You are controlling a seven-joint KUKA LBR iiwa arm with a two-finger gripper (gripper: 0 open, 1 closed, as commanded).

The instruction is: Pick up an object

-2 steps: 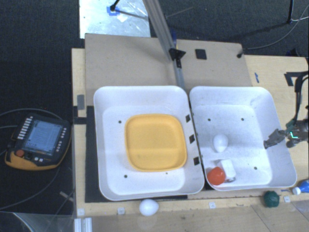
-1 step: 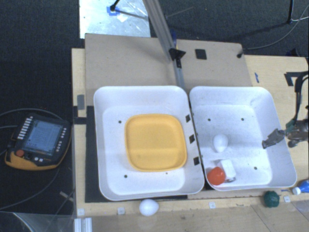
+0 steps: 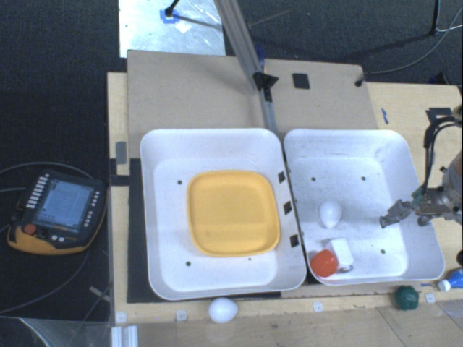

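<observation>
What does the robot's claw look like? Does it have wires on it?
The gripper is small, made of dull grey metal, with thin dark finger pieces sticking out over the right bin. Behind it sits a chunkier grey block of the wrist. Yes, there are wires: black cables loop down above it. It is too blurry to see any markings.

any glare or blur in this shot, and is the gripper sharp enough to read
Camera view: bright glare washes out the floor patch at the top; the white egg-shaped object barely stands out against the right bin; the yellow plate is soft-edged but clear; the gripper at the right is small and blurry, its fingers unreadable.
</observation>
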